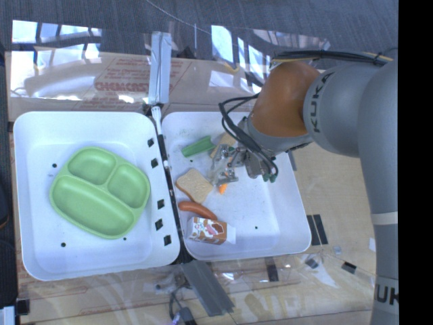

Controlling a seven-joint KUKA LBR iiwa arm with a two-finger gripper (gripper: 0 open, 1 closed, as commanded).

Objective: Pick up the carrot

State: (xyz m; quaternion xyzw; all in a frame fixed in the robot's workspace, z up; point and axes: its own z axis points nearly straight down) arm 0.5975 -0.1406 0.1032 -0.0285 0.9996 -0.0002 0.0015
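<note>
The carrot (222,189) shows as a small orange bit on the floor of the right bin (284,208), near its middle. My gripper (226,173) is low in that bin, right above the carrot and covering most of it. I cannot tell whether the carrot is touched or merely lies under the gripper's tip. The grey arm with its orange band (284,103) reaches in from the right over the bin's far half.
In the right bin lie a green vegetable (197,145), a bread slice (193,185), an orange-red sausage (197,210) and a small printed packet (208,231), all left of the gripper. The left bin (34,249) holds a green divided plate (100,191).
</note>
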